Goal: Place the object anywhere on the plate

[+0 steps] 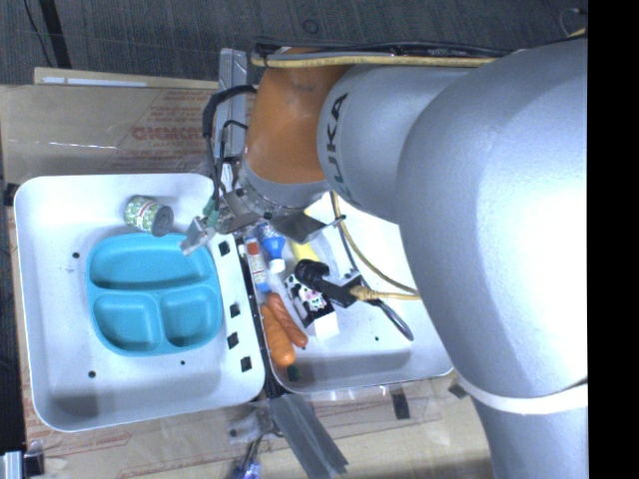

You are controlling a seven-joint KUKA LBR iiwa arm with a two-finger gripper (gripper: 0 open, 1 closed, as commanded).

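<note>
The plate [155, 292] is a light blue tray with three compartments, one long one across the top and two smaller ones below, and it lies flat in the middle of the left bin [45, 297]. Just beyond its upper edge, touching or nearly touching the rim, a small can [148, 214] with a green-and-white label lies on its side on the bin floor, toward the bin's far wall. The gripper [197, 236] hangs over the plate's upper right corner, near the can but apart from it; its tips are small and blurred, so whether they are spread or closed cannot be told, and nothing can be made out between them. Which object the task means is not clear from the view; the can is the nearest loose thing to the plate. Above the gripper rises the arm [449, 198], its orange band [285, 118] over the strip between the bins and its grey bulk covering much of the right bin [379, 352]. In the part of that bin left visible, close to its left wall, lie a small bottle [256, 259] with a red band, a carrot [280, 330], a yellow piece [306, 270] and a black-and-white item [312, 295], crowded together. A cable [384, 292] loops over them. The bins sit on a brown board [110, 128].
</note>
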